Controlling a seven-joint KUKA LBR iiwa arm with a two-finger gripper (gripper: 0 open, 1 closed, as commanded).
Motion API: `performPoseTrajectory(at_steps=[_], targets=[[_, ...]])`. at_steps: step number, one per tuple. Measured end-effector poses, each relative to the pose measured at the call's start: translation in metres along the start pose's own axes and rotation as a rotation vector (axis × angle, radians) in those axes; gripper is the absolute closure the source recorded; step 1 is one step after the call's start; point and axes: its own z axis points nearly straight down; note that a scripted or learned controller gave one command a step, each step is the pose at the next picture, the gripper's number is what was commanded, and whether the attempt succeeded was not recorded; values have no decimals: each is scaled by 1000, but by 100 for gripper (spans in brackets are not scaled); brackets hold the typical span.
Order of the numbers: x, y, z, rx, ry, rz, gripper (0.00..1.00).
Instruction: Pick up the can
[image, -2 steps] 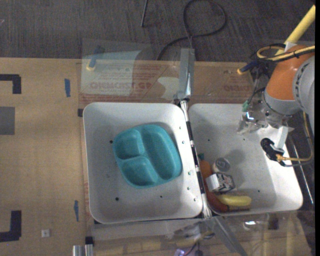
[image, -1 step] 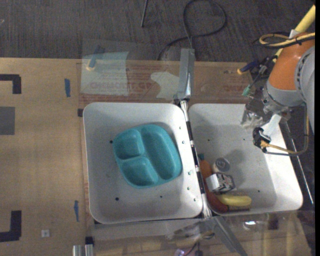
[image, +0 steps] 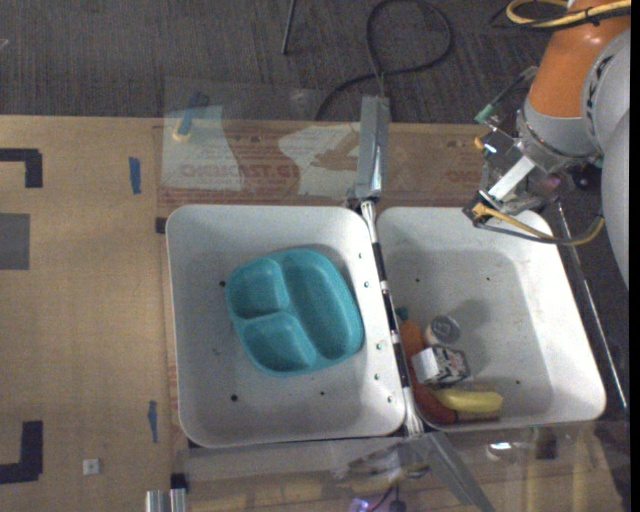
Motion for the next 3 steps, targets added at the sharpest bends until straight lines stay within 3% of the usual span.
performPoseTrajectory(at_steps=[1, 2, 3], targets=[[-36, 18, -56, -2, 0, -165, 100], [37, -22, -56, -1, 0, -144, 100], [6, -3, 44, 3, 0, -180, 100]])
